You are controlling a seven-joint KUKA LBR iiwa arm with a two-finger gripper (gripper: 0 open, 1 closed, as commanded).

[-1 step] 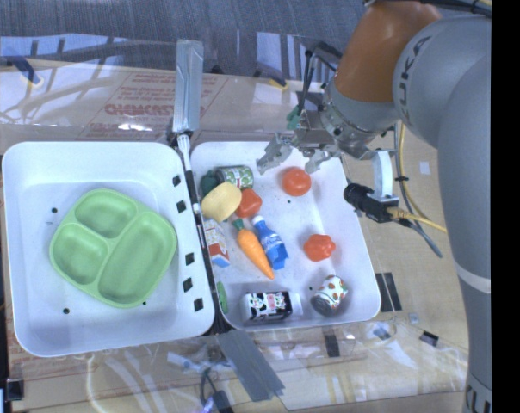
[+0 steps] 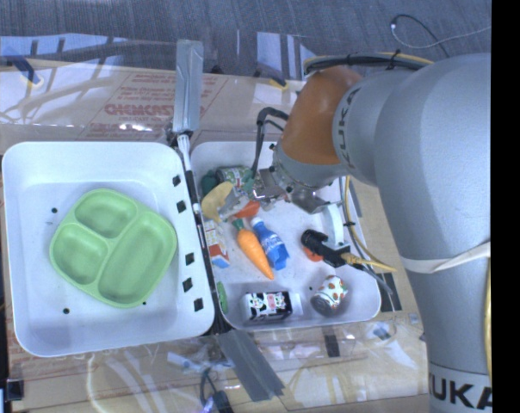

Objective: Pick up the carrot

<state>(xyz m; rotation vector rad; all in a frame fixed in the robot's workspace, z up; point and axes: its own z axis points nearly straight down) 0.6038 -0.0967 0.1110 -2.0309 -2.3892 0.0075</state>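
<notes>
The orange carrot lies in the right bin, left of its middle, with its tip pointing to the front right. A blue bottle rests against the carrot's right side. My gripper hangs low over the back left of this bin, just behind the carrot's thick end, among a cluster of small items. The grey arm with its orange band comes in from the right and covers the bin's back right part.
A yellow piece and a green packet lie left of the gripper. A black-and-white can and a spotted egg-shaped thing sit near the front wall. The left bin holds a green divided plate.
</notes>
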